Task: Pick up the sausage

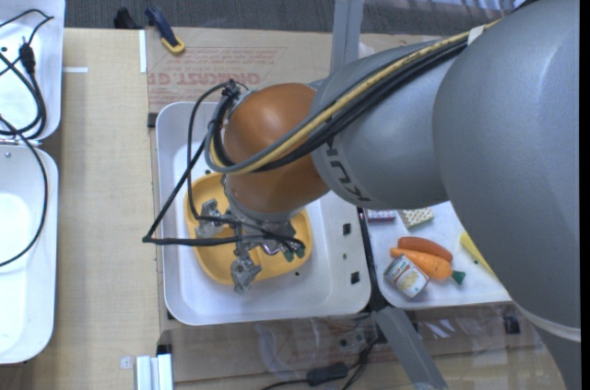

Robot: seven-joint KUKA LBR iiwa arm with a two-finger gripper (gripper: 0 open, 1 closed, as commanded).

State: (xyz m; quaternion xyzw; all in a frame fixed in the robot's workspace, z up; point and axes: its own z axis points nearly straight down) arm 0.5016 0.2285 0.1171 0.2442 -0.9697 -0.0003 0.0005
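Single fixed camera above surface (101, 195), looking down at slant; both white bins (180, 287) in frame; arm (479, 130) close under lens, entering from right.

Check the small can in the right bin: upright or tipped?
Tipped. The can lies on its side beside the carrot, its round end facing the camera.

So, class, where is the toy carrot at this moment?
The toy carrot lies in the right bin, low on the camera view's right, just above a small tin can and under the arm.
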